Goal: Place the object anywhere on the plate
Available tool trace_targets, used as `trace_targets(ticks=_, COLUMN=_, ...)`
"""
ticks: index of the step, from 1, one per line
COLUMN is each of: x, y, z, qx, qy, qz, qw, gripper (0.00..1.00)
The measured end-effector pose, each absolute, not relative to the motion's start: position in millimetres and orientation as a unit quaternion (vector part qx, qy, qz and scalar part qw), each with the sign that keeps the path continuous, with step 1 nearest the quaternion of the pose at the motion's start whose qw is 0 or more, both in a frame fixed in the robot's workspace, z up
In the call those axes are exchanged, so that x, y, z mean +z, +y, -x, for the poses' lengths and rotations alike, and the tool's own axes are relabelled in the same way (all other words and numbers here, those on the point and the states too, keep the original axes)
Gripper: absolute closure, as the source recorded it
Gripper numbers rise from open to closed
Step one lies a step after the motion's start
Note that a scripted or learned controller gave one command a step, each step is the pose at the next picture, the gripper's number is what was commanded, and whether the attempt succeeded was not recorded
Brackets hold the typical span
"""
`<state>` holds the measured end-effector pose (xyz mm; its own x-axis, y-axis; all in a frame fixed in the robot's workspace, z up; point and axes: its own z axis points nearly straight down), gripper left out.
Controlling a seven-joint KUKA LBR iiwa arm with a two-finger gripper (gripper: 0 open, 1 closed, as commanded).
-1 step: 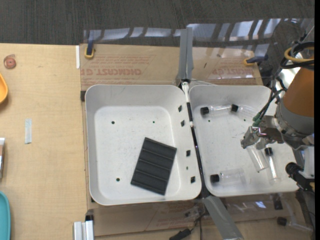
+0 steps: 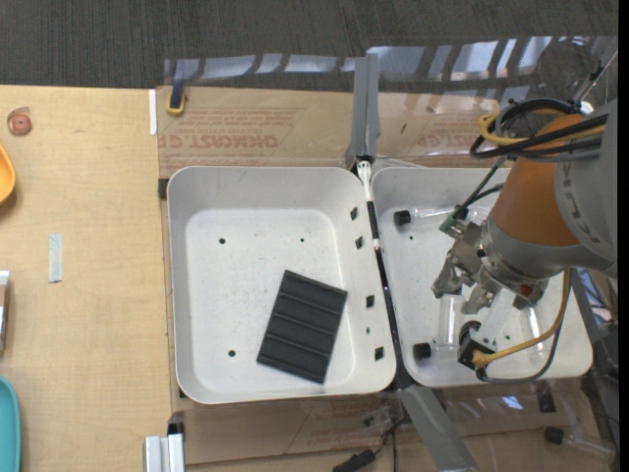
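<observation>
Progress, as I judge it from my remote station: task is not done yet, prob. at the pick-up stage. My tool (image 2: 472, 298) sits low in the right bin (image 2: 575, 362), over a clear, glassy object (image 2: 449, 315) that lies on the bin floor, approx. upright in the view, so its long axis runs from near edge to far edge; I cannot tell which end is the front. Whether the tool is spread or pressed together I cannot tell, wrist and cables hide it, and I see nothing held. The left bin (image 2: 197, 264) carries a dark ribbed slab (image 2: 303, 325), long axis tilted a bit to the right. Which item is the plate I cannot say w/ certainty. Left to do: grasp, carry, release.
</observation>
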<state>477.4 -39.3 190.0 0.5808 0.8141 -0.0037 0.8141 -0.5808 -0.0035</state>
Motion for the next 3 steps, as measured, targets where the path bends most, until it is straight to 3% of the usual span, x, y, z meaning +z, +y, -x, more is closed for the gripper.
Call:
trace_targets(ticks=1, x=207, y=34, z=-534.0, qx=0.0032, qy=-0.477, qz=0.879, qw=0.000, gripper=1.00)
trace_targets(ticks=2, x=248, y=101, z=-477.2, qx=0.0031, qy=-0.432, qz=0.902, qw=0.000, gripper=1.00)
trace_targets(ticks=3, x=170, y=169, z=-476.1, qx=0.0042, qy=-0.475, qz=0.880, qw=0.000, gripper=1.00)
